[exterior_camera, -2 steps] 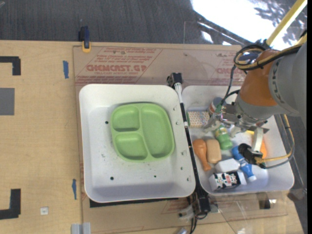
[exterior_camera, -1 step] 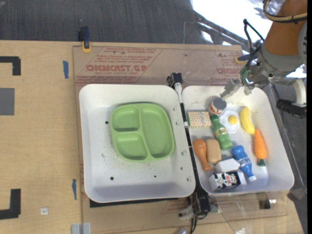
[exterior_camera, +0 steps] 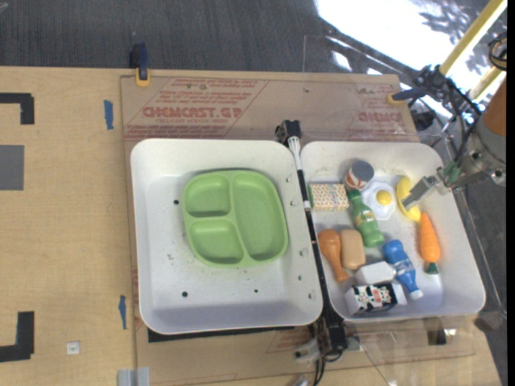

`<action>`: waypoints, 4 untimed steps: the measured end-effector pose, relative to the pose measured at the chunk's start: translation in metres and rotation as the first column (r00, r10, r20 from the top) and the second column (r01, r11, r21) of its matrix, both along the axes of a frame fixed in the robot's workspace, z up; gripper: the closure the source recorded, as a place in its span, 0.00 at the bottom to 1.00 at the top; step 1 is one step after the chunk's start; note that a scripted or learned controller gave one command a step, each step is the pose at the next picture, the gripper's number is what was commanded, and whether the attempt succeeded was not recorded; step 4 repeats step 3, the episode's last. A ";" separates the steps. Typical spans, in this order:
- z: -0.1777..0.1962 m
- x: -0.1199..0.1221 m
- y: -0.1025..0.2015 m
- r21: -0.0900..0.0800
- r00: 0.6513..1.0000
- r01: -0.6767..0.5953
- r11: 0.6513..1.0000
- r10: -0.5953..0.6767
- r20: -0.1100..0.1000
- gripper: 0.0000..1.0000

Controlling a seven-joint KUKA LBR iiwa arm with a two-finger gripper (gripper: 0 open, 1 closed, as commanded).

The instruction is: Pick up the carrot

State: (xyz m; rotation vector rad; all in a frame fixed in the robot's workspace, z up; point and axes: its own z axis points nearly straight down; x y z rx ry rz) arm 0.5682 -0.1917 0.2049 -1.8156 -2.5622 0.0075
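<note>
Carrot [exterior_camera: 429,238]; where?

Lies flat in the right bin [exterior_camera: 471,288], close to its right wall; orange, with the green end pointing toward the near edge; sits just right of a blue bottle [exterior_camera: 400,265].

And the rest, from the largest down?

Starts with the bench [exterior_camera: 64,215], tan, with a printed cardboard sheet [exterior_camera: 201,107] under both bins; then the left bin [exterior_camera: 153,240], white and shallow, holding a green divided plate [exterior_camera: 235,215] in its middle; then the right bin, crowded with toy food.

And the arm?

Comes in from the right; arm [exterior_camera: 495,119] crosses the far right corner of the right bin; gripper [exterior_camera: 426,186] hangs beyond the carrot's far end, near it, and just beside a yellow banana [exterior_camera: 405,193]; open or closed, cannot tell from this angle; carrot not seen inside it.

Smaller things, then?

Milk carton [exterior_camera: 374,296] at the near edge, on its side; green bottle [exterior_camera: 368,222] in the middle, tilted; blue bottle between carton and carrot; bread roll [exterior_camera: 352,249] touching a brown drumstick [exterior_camera: 330,252] on its left; fried egg [exterior_camera: 378,200] between green bottle and banana; patterned packet [exterior_camera: 328,196] against the left wall; small can [exterior_camera: 360,172] at the far side, just beyond the egg.
</note>
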 end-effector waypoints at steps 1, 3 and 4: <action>-0.101 0.006 -0.028 0.004 1.000 0.010 1.000 -0.010 0.006 0.00; -0.010 0.018 0.052 0.005 0.983 0.182 0.983 -0.182 0.012 1.00; -0.010 0.018 0.052 0.005 0.983 0.182 0.983 -0.182 0.012 1.00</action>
